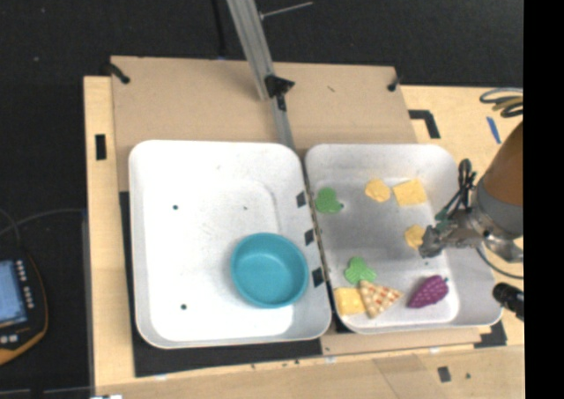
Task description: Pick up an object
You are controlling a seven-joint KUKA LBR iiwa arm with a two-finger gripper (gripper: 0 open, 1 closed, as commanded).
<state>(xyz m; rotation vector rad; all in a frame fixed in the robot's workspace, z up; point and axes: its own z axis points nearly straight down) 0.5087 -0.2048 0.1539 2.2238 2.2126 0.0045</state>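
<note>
Yellow piece (pixel 414 235) sits in the right bin (pixel 352 159), just beside your gripper (pixel 432 243); you cannot tell its state; it hangs low there, likely lined up for a grab; the blue bowl (pixel 267 269) rests in the left bin (pixel 176 177).

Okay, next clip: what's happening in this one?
A KUKA arm reaches in from the right over the right bin, its gripper low beside a small yellow piece near the bin's right side. Nothing is visibly between its fingers, so no pick is evident yet. The right bin also holds two more yellow pieces, two green pieces, a purple grape bunch, a pizza slice and a yellow block. The left bin holds a blue bowl.
</note>
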